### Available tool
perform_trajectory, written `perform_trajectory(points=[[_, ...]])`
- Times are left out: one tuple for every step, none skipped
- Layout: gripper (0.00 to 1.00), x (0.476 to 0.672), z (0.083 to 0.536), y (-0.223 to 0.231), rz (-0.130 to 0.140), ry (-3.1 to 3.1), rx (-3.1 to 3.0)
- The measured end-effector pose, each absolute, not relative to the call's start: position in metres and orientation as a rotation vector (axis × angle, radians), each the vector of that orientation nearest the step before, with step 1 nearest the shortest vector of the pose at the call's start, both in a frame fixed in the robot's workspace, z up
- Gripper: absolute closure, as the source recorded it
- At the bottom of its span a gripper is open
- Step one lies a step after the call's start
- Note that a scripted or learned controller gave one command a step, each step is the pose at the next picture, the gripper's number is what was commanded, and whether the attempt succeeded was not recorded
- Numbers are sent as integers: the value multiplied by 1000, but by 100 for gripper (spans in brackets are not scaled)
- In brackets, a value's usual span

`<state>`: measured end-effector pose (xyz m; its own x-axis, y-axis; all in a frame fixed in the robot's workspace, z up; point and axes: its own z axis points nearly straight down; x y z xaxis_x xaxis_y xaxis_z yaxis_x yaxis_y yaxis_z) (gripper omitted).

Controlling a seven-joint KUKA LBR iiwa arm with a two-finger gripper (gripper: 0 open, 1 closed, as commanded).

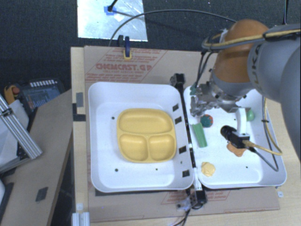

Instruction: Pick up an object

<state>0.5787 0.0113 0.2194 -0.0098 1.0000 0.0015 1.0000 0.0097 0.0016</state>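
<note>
My gripper [197, 107] hangs low over the far left part of the right bin [268, 173], close to the wall between the two bins. Just to its right lies a small teal ball with a red patch [206, 121]. A green stick [200, 136] lies a little nearer the front, below the gripper. A pale yellow lump [208, 168] sits near the bin's front left corner. An orange piece [235, 149] rests in the middle of the bin, and a green piece [250, 114] shows at the right, partly behind the arm. I see nothing held by the gripper.
The left bin [101, 126] holds a yellow divided plate [146, 134] at its centre. The big grey and orange arm [249, 46] covers the far part of the right bin. Clips line the wall between the bins [186, 126].
</note>
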Motion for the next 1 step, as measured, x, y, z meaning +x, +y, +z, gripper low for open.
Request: perform_trajectory(points=[[100,592,217,74,6,2234,2209]])
